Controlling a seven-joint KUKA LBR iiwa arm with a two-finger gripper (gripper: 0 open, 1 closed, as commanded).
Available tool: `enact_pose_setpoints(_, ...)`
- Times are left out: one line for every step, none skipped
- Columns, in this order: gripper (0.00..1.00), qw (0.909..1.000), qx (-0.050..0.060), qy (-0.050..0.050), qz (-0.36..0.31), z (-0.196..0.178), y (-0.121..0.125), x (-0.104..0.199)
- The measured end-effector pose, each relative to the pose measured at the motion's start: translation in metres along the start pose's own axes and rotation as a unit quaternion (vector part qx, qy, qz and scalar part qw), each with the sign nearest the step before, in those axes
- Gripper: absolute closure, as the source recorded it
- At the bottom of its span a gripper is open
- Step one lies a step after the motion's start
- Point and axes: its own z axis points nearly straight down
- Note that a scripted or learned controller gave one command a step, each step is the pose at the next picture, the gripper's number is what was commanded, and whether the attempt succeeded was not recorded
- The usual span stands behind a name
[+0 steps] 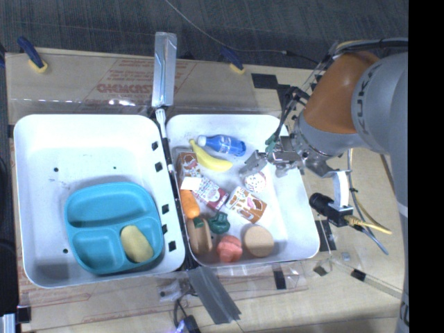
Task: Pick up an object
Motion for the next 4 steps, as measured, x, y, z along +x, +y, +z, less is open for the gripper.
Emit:
enact_pose_setpoints(0.0, 0.998, 0.001, 0.0, -0.064, 0.052, 0.069, 0.002)
enact_pose_setpoints(0.0, 0.9954, -0.011, -0.005, -0.095, 0.095, 0.114, 0.033)
enact_pose_setpoints(0.0, 0.996, -0.017, -0.008, -0.087, 0.093, 0.091, 0.05)
enact_pose_setpoints(0.0, 0.9948, -0.016, -0.005, -0.101, 0.094, 0.086, 0.046)
